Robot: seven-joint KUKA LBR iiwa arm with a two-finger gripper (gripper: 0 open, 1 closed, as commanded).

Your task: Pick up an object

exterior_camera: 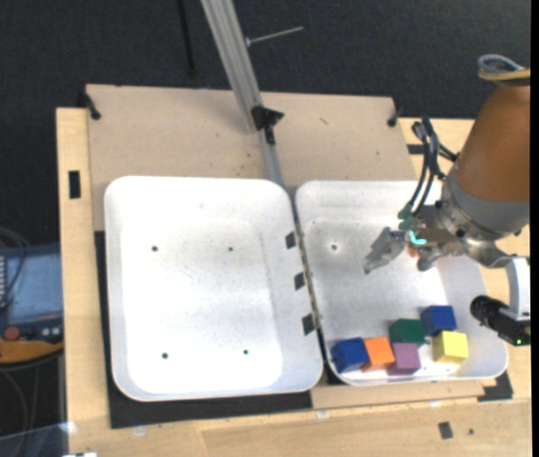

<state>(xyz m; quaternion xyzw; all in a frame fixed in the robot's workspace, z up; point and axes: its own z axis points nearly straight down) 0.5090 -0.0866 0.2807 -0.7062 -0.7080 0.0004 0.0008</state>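
Six squat blocks [403, 344]; no long axis

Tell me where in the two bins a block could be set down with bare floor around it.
The left bin offers bare floor from wall to wall. In the right bin, the far half beside the divider is free. The gripper hangs over the middle. The near edge is crowded: blue block, orange block, purple block, green block, yellow block.

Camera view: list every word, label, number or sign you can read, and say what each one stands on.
No text can be read.
The handheld unit at the left edge has a screen and buttons, too blurred to read.
The blocks, both white bins and the bench show no lettering.
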